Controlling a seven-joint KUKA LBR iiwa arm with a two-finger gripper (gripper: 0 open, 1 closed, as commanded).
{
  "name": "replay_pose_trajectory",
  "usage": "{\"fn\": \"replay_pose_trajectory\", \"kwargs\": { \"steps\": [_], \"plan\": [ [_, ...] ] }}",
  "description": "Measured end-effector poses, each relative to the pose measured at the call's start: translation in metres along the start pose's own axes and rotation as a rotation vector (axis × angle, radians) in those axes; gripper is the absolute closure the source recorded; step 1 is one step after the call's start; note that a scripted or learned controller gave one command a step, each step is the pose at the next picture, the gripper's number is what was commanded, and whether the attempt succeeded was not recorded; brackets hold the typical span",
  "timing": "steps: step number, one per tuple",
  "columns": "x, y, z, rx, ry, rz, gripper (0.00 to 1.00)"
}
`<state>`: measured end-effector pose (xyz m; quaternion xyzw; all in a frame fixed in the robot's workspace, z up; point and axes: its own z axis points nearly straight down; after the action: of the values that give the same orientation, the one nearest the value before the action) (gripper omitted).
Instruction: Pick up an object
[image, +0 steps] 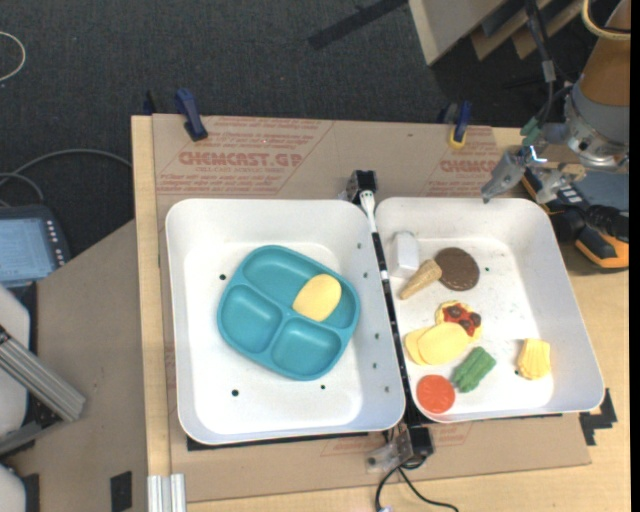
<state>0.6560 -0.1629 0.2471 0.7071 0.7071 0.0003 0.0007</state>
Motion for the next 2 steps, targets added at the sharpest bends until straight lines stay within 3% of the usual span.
{"fn": "replay_pose_trajectory", "kwargs": {
  "steps": [1, 2],
  "plan": [
    [0.08, -0.034, 0.067, 0.01, 0.006, -0.007, 0.0],
    [0.152, -0.029, 0.062, 0.002, 0.005, -0.008, 0.0]
  ]
}}
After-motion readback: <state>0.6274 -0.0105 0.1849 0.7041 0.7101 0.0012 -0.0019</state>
